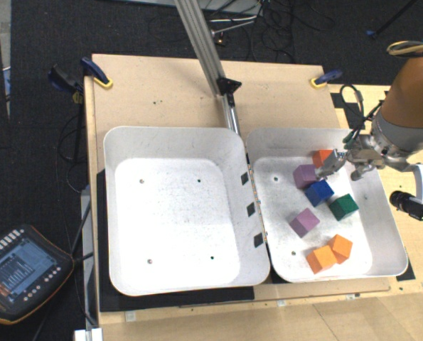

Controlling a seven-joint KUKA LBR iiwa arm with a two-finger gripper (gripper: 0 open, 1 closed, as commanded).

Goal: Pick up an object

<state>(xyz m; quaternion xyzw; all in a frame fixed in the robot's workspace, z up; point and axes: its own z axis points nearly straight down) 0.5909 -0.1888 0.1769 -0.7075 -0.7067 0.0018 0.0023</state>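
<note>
The right bin (385, 251) holds several small blocks. A purple block (305, 175) and a blue block (319, 191) lie near its upper middle, with an orange block (321, 157) behind them. A green block (344, 206) sits to the right, another purple block (304, 222) lies lower down, and two orange blocks (322, 258) (341, 247) rest near the front. My gripper (345, 164) hangs over the upper right part of this bin, just right of the rear orange block and above the blue one. No block shows between its fingers.
The left bin (119, 212) lies beside the right one, separated by a shared rim with black clips (252, 208). A metal pole (204, 41) slants in from the top. A teach pendant (19, 268) lies at the lower left off the bench.
</note>
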